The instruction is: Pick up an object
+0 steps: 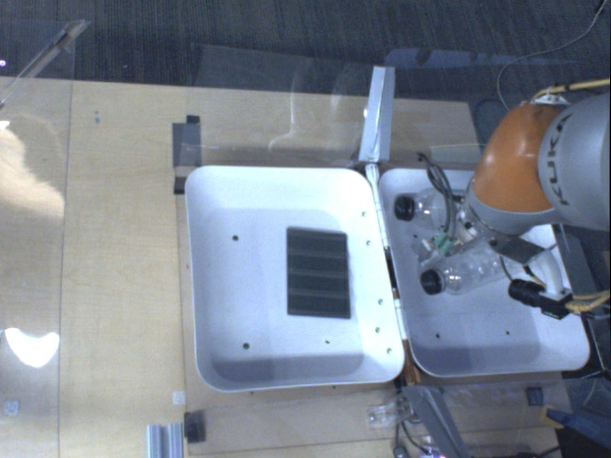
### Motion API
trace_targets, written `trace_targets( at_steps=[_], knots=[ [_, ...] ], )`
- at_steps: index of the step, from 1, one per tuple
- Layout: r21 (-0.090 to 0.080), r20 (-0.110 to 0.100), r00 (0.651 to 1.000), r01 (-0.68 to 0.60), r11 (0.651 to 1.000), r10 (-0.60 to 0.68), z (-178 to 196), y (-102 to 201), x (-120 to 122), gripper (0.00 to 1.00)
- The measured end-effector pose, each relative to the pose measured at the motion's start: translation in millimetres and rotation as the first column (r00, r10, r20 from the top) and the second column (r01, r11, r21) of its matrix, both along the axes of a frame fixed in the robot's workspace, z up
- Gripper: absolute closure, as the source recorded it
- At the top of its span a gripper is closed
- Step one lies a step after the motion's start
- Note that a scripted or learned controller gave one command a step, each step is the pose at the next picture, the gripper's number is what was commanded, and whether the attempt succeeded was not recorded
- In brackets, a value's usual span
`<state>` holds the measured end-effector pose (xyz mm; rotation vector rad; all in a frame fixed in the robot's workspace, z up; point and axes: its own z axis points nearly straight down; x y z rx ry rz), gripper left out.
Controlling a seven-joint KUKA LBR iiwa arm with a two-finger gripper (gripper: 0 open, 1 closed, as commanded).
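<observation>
The arm's gripper (449,241) hangs low in the right bin (496,346), among two clear bottles with black caps (434,280). Whether it grips either cannot be told. The slick, round bottles may roll aside; the black ridged pad (318,272) lies well apart in the left bin (229,294).

A pale wooden counter (105,256) fills most of the scene, its grain running lengthwise. Beyond its far edge lies dark grey carpet (239,12) with a fine ribbed weave. A clear plastic sheet (286,93) stands along the far side and catches faint reflections. Bright glare patches (29,175) fall on the left of the counter, with another (31,346) lower down. A thin cable (563,51) trails across the carpet at upper right.
</observation>
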<state>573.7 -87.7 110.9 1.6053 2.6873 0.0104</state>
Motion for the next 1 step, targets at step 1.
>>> trace_targets(
  at_steps=[1],
  knots=[
    [0.001, -0.003, 0.965, 0.263, 0.965, -0.263, 104.6, 10.2, 20.1, 1.00]
  ],
)
